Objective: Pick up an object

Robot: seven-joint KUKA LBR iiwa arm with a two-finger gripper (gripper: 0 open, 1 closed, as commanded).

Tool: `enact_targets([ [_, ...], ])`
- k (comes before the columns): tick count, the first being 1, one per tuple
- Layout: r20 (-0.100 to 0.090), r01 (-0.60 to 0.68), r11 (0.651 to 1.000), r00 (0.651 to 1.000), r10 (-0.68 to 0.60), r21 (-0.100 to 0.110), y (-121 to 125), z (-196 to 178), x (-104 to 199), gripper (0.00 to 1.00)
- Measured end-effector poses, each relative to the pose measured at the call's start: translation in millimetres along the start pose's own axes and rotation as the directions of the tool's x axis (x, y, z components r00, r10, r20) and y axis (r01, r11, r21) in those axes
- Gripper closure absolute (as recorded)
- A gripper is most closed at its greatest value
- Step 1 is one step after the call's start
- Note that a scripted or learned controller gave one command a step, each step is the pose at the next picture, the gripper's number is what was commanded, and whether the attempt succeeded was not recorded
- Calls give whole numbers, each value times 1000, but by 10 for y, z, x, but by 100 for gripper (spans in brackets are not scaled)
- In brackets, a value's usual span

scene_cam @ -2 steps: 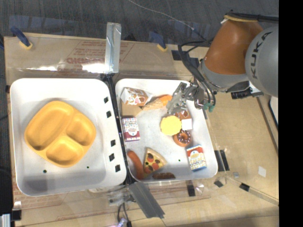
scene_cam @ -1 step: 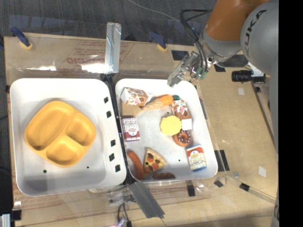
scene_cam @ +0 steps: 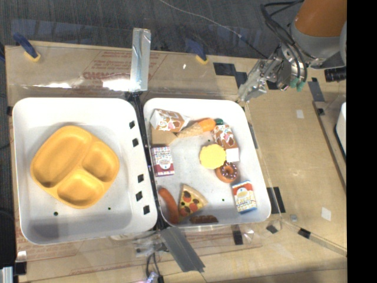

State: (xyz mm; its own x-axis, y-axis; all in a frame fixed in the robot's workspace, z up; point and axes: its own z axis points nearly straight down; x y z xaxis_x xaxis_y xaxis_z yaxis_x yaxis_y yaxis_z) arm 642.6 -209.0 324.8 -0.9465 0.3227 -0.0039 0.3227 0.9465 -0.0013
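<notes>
My gripper (scene_cam: 252, 91) hangs just outside the far right corner of the right bin (scene_cam: 259, 181), open, with nothing between its fingers. In that bin lie several toy foods: a snack box (scene_cam: 168, 121), an orange carrot (scene_cam: 204, 124), a pink donut (scene_cam: 224, 135), a yellow disc (scene_cam: 212, 156), a chocolate donut (scene_cam: 227, 172), a small carton (scene_cam: 244, 197), a pizza slice (scene_cam: 190, 200), a red sausage (scene_cam: 166, 202) and a dark red packet (scene_cam: 162, 160). The nearest to the gripper is the pink donut.
The left bin (scene_cam: 23, 211) holds a yellow divided plate (scene_cam: 73, 167). A taped divider (scene_cam: 141, 152) runs between the bins. To the right of the right bin the wooden bench (scene_cam: 300, 158) is bare. A cable (scene_cam: 277, 16) hangs by the arm.
</notes>
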Motion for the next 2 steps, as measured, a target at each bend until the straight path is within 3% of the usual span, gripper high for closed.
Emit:
enact_targets([
  [1, -16, -173, 985, 985, 173, 2, 553, 1582, 176, 100],
  [2, 1, -320, 947, 947, 320, 0, 81, 1005, 59, 100],
])
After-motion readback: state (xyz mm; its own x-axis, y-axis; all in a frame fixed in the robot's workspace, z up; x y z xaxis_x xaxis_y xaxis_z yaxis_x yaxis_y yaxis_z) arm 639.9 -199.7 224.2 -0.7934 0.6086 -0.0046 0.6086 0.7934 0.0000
